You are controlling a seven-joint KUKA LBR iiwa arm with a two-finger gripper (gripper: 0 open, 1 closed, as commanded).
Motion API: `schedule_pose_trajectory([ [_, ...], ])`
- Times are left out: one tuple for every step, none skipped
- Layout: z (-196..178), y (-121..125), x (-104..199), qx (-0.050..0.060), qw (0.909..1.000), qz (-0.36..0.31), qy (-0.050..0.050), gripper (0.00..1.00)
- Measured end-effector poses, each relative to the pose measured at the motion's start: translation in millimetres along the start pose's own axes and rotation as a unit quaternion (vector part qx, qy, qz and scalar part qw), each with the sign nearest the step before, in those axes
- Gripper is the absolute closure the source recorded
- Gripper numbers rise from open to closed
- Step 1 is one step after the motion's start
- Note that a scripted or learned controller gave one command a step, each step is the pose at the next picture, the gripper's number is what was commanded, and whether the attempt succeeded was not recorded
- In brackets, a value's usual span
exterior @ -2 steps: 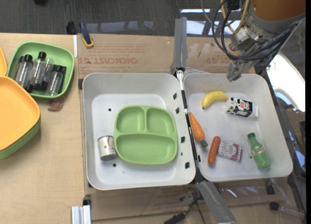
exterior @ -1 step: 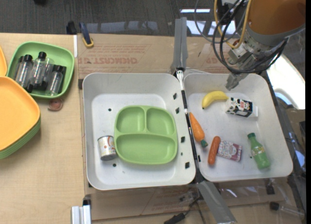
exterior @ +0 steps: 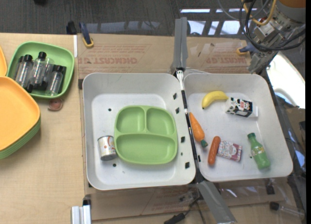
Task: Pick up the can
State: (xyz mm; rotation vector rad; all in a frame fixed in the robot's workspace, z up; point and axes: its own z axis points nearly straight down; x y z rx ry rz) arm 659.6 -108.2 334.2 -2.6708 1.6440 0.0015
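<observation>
Gripper (exterior: 256,62) hangs over the far rim of the right bin (exterior: 279,121), at 1 o'clock in the view; whether it is spread or pressed together cannot be told. Arm (exterior: 286,4) rises to the upper right, cables trailing. Below it: banana (exterior: 214,98), carton (exterior: 239,107), bottle (exterior: 258,151), packet (exterior: 229,150), two carrots (exterior: 196,129). Can (exterior: 106,147) lies in the left bin (exterior: 92,121) at 8 o'clock, touching the green tray (exterior: 145,135).
</observation>
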Motion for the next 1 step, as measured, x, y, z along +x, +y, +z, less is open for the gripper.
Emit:
schedule_pose_trajectory([
  [67.2,-12.4,-25.4,-0.001,0.9999,0.012,-0.001,1.0],
])
